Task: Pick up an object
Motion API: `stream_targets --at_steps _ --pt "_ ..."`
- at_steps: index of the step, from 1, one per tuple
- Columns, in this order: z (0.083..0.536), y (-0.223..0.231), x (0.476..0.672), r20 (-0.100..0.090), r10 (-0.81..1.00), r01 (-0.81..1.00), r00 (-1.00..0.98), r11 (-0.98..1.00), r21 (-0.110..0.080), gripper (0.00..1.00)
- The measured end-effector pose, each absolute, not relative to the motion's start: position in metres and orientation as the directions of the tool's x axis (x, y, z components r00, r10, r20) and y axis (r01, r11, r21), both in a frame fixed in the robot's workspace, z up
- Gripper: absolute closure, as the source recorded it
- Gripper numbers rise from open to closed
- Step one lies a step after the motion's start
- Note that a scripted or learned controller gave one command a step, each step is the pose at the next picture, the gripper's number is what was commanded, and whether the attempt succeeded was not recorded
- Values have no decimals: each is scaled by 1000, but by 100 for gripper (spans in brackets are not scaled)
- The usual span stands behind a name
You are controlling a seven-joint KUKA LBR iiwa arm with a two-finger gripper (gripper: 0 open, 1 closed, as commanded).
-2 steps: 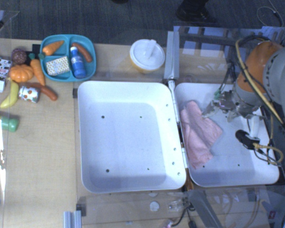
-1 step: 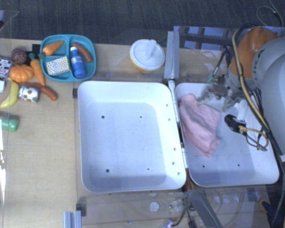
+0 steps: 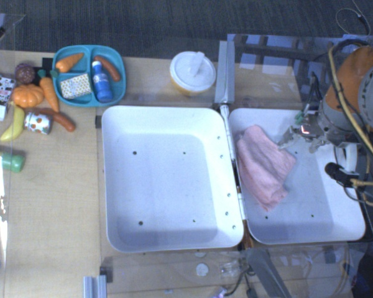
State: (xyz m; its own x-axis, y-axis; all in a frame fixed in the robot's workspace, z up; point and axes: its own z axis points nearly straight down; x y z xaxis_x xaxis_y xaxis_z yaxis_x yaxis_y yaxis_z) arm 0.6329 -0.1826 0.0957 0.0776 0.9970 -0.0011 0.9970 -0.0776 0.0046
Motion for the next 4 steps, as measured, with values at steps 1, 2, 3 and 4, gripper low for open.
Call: stream_targets --at_steps 1,2,3,4 --pt "88 -148 664 1 973 973 230 -230 8 0" --pt "89 -181 632 -2 995 995 96 -96 10 0" --pt "173 -190 657 -1 992 992 128 -128 7 0" --pt "191 -130 670 -2 994 994 -109 109 5 0"
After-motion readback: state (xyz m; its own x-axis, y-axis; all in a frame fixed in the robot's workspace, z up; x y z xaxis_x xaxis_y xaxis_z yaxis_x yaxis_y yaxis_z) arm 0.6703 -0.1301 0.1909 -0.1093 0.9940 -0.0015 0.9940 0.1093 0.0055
